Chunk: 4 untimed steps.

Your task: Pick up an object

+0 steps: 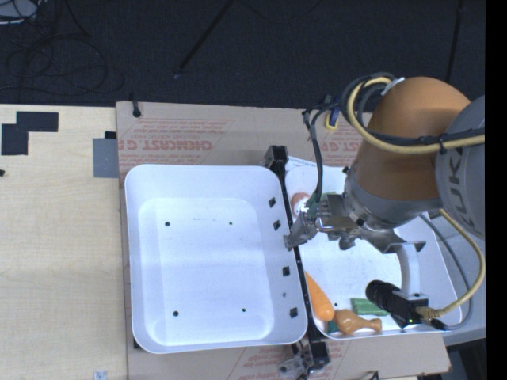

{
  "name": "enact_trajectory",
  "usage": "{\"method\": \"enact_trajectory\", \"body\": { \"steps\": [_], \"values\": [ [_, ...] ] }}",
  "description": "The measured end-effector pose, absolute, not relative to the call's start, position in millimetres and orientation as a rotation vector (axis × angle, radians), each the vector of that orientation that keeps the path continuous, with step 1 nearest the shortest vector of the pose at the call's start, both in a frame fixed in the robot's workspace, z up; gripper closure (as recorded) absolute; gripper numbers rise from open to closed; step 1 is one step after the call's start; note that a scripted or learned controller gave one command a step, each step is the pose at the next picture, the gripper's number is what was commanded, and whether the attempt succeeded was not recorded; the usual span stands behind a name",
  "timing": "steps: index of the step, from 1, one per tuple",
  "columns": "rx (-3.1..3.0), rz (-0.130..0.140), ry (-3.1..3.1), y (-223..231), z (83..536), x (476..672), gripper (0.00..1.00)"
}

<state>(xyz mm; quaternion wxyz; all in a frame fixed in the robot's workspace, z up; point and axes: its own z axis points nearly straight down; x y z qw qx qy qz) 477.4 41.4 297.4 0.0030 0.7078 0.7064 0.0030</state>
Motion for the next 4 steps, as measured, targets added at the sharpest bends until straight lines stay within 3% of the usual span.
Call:
{"method": "enact_trajectory", "body": {
  "steps": [1,2,3,4],
  "values": [
    [2.214,0.006,2.224,95,331,564.2,0.0],
    [2.219,0.008,2.213,44,423,604.1,0.0],
    [2.211,0.014,2.229,98,524,536.1,0.0],
    [2.216,-0.001,2.229,132,539,488.0,0.0]
  ]
}}
